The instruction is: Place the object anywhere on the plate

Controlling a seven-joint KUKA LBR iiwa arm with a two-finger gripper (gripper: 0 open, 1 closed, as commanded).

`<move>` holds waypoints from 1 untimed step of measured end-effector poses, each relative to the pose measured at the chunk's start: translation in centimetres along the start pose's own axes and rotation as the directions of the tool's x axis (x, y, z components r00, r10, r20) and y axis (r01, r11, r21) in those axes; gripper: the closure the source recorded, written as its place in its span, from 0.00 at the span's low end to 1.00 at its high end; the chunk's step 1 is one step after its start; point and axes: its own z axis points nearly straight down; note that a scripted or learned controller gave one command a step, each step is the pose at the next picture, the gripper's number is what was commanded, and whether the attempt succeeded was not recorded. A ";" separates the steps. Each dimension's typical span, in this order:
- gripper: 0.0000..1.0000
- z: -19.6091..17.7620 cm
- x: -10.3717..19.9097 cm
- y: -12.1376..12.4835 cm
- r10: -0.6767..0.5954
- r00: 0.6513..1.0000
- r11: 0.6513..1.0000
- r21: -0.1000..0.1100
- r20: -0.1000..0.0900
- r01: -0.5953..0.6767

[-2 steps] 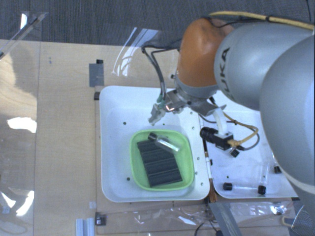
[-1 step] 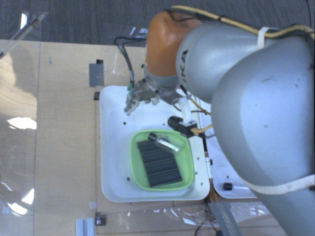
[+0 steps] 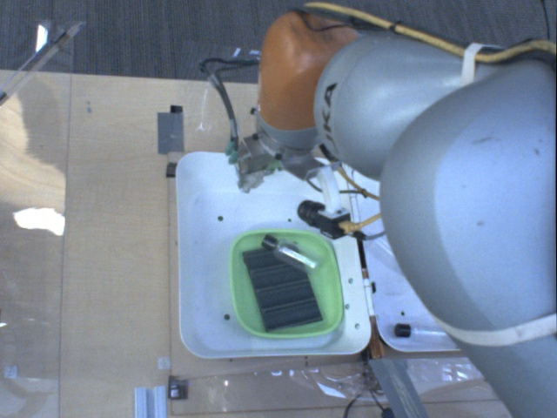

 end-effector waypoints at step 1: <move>1.00 0.1 4.3 -3.0 -0.096 0.995 0.995 0.009 -0.004 0.096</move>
